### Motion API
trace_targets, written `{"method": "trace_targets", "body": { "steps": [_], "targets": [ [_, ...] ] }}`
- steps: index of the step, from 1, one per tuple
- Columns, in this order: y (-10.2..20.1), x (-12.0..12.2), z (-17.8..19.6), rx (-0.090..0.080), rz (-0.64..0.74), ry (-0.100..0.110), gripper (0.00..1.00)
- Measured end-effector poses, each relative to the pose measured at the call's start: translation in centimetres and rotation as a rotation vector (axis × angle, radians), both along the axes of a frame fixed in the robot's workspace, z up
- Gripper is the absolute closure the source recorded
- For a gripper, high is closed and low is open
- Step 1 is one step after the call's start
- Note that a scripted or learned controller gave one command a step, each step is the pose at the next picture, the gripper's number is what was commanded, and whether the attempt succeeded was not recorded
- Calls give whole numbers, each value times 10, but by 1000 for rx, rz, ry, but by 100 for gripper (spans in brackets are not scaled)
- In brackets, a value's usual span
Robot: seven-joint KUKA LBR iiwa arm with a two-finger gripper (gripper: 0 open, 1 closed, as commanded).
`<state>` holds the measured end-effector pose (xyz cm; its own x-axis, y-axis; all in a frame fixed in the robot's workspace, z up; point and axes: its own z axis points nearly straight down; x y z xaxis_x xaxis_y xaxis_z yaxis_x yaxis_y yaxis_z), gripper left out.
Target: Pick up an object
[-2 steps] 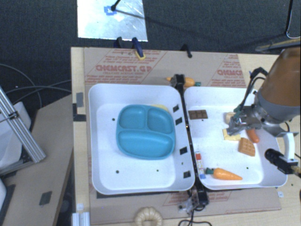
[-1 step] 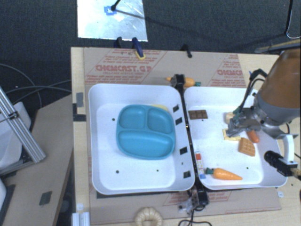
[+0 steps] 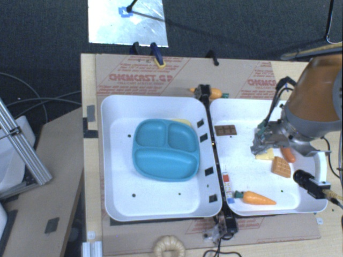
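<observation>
Several small objects lay in the right bin (image 3: 236, 116) beneath my reach; a pale yellow wedge (image 3: 264, 155) sat near the middle of that bin, directly under my gripper (image 3: 262, 143); whether it touched the wedge I could not tell, and whether it was spread or closed I could not tell either, since it showed as a grey blur; nothing could be seen held in it. Just beside the wedge, toward the bin's right edge, lay a small orange sausage-shaped piece (image 3: 288, 155); touching or nearly touching both, toward the front edge, lay a tan waffle square (image 3: 281, 167). A brown chocolate bar (image 3: 225, 130) rested flat near the bin's left wall, toward the back edge, well apart from the cluster; an orange carrot (image 3: 258, 198) lay along the front edge, near the front-left corner, with its tip pointing right. My arm (image 3: 316, 98) came in over the bin's right edge, its orange band above the grey wrist.

One blue divided plate (image 3: 166, 149) sat in the middle of the left bin (image 3: 115, 197), with a pale yellow item peeking out behind its back rim; black clips ran along the shared wall between the two bins. Both bins sat on a cardboard sheet (image 3: 144, 76) printed with red lettering; a blue-and-yellow clamp (image 3: 157, 55) gripped the sheet's back edge, and a shiny foil square (image 3: 126, 15) lay on the dark floor beyond it.
</observation>
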<state>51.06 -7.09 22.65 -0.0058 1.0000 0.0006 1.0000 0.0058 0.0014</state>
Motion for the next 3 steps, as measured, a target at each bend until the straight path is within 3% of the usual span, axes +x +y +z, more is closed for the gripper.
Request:
{"method": "trace_targets", "body": {
  "steps": [2, 3],
  "targets": [
    [-7, 2, 7, 0, -1, 0, 100],
    [-7, 6, -9, -1, -4, 1, 100]
  ]
}}
